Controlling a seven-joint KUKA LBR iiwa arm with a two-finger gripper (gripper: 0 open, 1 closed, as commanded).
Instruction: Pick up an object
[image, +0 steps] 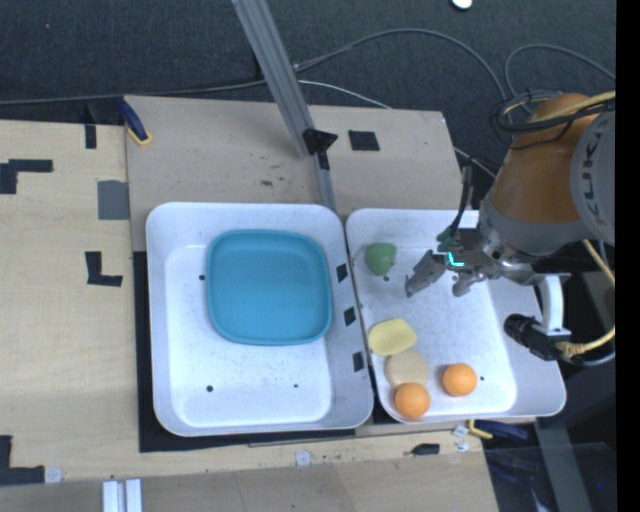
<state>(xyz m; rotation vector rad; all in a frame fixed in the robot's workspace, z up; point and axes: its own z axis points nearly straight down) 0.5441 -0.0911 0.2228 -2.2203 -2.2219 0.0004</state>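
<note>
Camera view: "KU" lettering on arm (590, 190); hand (440, 277) open.

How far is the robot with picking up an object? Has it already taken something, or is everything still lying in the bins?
Nothing looks picked yet. The gripper hangs open over the right bin with nothing between its fingers. The green object, yellow object, beige object and two orange balls all lie in that bin; the blue plate lies in the left bin. Descent, grasp and lift remain.
</note>
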